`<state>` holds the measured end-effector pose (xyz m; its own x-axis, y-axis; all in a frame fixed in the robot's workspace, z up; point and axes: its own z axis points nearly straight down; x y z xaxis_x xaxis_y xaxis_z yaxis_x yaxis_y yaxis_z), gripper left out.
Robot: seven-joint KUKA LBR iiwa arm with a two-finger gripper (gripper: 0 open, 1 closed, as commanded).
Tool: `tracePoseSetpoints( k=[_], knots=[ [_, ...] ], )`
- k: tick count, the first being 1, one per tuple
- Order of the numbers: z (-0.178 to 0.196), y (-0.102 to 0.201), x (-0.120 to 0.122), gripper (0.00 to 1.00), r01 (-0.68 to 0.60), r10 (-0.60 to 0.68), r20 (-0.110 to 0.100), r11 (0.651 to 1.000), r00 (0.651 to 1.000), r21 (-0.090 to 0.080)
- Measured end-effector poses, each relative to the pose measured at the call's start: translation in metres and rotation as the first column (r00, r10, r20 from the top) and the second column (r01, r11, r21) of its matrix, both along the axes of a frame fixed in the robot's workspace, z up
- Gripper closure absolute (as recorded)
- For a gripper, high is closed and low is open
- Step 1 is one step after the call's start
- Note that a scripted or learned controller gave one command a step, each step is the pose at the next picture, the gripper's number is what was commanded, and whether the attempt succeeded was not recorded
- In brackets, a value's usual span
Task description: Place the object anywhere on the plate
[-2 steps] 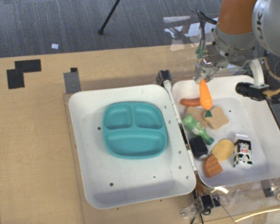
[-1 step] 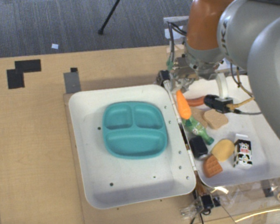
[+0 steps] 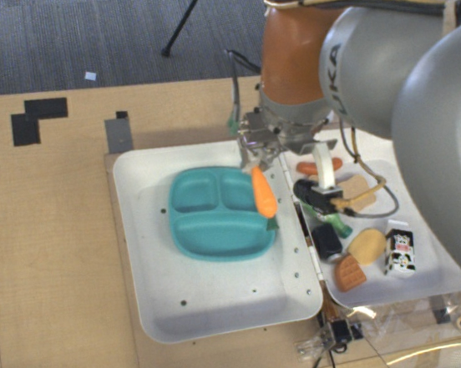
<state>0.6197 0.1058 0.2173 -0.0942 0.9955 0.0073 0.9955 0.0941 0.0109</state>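
Bench (image 3: pixel 45 245) carries two white bins side by side. The left bin (image 3: pixel 159 310) holds a teal plate (image 3: pixel 210 219) with compartments; at the plate's right edge a carrot (image 3: pixel 264 194) hangs upright, tip down over the rim, its top at the claw (image 3: pixel 254 161). The step in hand looks like the placing itself: the carrot is over the plate's right side, near or touching it. The next move, as I judge it, calls for a short shift left so that it lands inside the rim, then a release. The claw seems closed on the carrot's top, just below the wrist. The right bin (image 3: pixel 433 283) holds mixed toy food and a small carton (image 3: pixel 399 251).
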Motion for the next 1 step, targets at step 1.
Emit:
tracePoseSetpoints(
  k=[1],
  knots=[
    [-0.0017,-0.0083,0.0008,0.0,0.012,-0.012,-0.002,1.0,1.0,-0.006]
  ],
)
